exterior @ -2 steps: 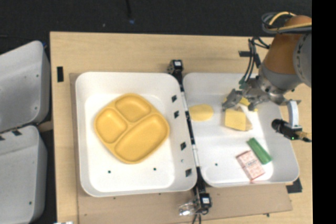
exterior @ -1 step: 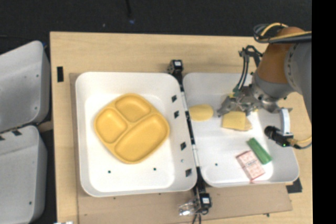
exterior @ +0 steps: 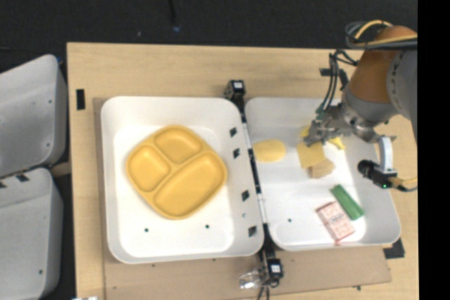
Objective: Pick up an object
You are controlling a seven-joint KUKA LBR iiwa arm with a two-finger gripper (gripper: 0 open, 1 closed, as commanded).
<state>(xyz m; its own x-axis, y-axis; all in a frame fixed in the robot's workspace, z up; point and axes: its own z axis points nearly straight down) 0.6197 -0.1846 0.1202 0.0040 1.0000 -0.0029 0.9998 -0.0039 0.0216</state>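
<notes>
A yellow divided plate (exterior: 177, 171) lies in the left bin (exterior: 112, 221), well apart from the action. In the right bin (exterior: 281, 232), from your left: a pale yellow round piece (exterior: 269, 150), then a cluster of yellowish blocks (exterior: 314, 159) with the gripper (exterior: 320, 130) low over its top edge, then a green bar (exterior: 346, 201) and a red-and-white packet (exterior: 335, 220) nearer the front.

You cannot tell how the gripper stands; nothing shows in its grasp. The blocks sit touching, so a close could, by my judgement, catch two or shove one aside. The packet's print is too small to read.
</notes>
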